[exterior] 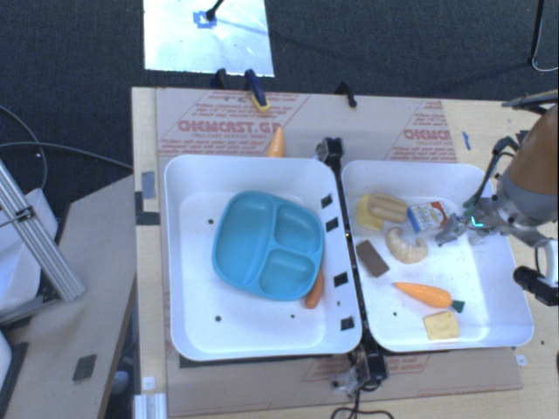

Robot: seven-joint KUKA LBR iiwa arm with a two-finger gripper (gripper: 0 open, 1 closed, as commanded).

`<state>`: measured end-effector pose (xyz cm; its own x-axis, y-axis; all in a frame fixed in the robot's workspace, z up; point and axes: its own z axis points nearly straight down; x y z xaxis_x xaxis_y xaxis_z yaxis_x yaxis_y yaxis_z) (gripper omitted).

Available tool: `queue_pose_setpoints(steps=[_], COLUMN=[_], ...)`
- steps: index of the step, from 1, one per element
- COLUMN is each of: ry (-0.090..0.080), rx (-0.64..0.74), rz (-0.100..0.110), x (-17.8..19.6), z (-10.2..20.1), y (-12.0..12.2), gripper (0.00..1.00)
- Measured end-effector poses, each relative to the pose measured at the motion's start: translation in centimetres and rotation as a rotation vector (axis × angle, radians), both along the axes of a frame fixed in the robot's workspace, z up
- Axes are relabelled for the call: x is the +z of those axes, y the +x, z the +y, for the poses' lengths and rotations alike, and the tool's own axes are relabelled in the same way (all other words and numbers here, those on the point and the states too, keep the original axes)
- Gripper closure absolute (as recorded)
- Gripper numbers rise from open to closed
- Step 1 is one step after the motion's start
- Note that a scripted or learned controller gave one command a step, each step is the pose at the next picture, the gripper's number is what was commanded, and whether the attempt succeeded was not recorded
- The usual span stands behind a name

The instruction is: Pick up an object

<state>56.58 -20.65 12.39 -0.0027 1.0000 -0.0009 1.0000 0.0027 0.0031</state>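
Hidden, cropped and unreadable parts of the scene

The arm (534,175) is cut off by the right edge, so its upper links are not seen, and the jaws at its tip are too small and blurred for their spacing to be judged. A small carrot (314,290) in the left bin (188,321) is partly hidden under the blue divided plate (268,244). The print on the small packet (425,216) cannot be read. The desk (144,234) is cropped at the bottom edge.

A silver sheet (208,24) lies beyond the cardboard (227,122).
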Motion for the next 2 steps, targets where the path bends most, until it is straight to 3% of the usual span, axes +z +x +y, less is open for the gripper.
queue_pose_setpoints(steps=[1, 2], ry=[0.003, 0.000], rx=[-0.005, 0.004], rz=[0.010, -0.004], x=[-2.5, -3.9], z=[0.0, 0.2], y=[-7.1, 1.5], gripper=[0.00, 0.00])
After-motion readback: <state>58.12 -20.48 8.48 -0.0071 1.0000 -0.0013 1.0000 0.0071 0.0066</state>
